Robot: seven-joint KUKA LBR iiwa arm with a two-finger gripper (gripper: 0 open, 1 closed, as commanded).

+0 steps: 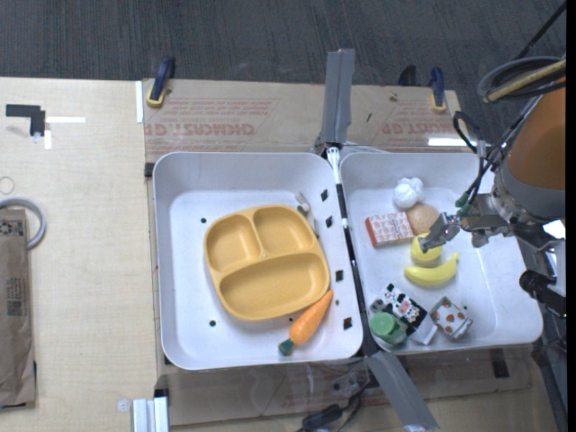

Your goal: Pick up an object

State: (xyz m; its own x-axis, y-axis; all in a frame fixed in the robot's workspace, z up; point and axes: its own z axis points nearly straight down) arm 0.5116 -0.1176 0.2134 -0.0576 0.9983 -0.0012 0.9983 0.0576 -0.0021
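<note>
My gripper (438,238) hangs low over the right bin (504,327), right above a yellow banana (431,269) and a small yellow piece (421,252) beside it. Its dark fingers point down-left toward these; nothing shows between them. Close by lie a tan round bun (421,218), a white garlic-like ball (409,190) and a red-and-white box (389,229). At the bin's front sit a green can (387,327), a black-and-white carton (405,309) and a small patterned box (451,319).
The left bin (175,241) holds a yellow divided plate (265,261) and an orange carrot (309,320) at its front edge. A grey divider (338,97) runs between the bins. Cardboard lies behind them, and a brown bag (13,304) lies far left.
</note>
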